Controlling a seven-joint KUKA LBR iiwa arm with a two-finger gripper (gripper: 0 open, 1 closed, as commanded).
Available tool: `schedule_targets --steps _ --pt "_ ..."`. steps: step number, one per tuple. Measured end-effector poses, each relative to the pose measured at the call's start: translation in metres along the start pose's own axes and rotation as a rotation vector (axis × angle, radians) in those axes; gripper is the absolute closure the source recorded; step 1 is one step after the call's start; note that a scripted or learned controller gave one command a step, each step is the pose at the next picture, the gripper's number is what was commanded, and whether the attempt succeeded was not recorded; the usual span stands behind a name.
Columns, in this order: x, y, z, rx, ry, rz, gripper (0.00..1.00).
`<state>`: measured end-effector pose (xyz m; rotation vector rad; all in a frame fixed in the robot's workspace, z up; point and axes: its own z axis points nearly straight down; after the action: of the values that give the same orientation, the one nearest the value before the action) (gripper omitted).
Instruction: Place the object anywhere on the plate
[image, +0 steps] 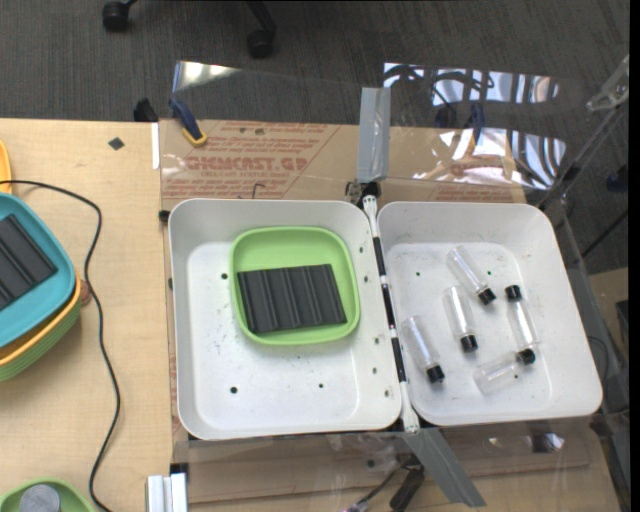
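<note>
Worktop layout, seen from above: two white bins side by side, left bin and right bin, touching along their inner walls.

Green plate: lies in the left bin, toward its 12 o'clock half. A dark ribbed insert lies flat on it, ribs running 12 to 6 o'clock.

Task objects: five clear vials with black caps, all lying on their sides in the right bin, at 3 o'clock from the plate and well apart from it.

- Vial 1: long axis 11 to 5 o'clock, cap toward 5.
- Vial 2: just below vial 1, nearly 12 to 6 o'clock, cap toward 6.
- Vial 3: nearest the bins' shared wall, axis 11 to 5 o'clock, cap toward 5.
- Vial 4: axis 12 to 6 o'clock, cap toward 12.
- Vial 5: axis 8 to 2 o'clock, cap toward 2, close to the foot of vial 4.

Stacked teal and yellow trays sit at the worktop's 9 o'clock edge, with a black cable beside them.
</note>
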<state>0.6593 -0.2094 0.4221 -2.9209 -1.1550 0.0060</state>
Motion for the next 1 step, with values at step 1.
schedule_targets --steps 1 --pt "-0.0077 -0.0005 -0.0171 0.001 -0.001 0.171 0.0"
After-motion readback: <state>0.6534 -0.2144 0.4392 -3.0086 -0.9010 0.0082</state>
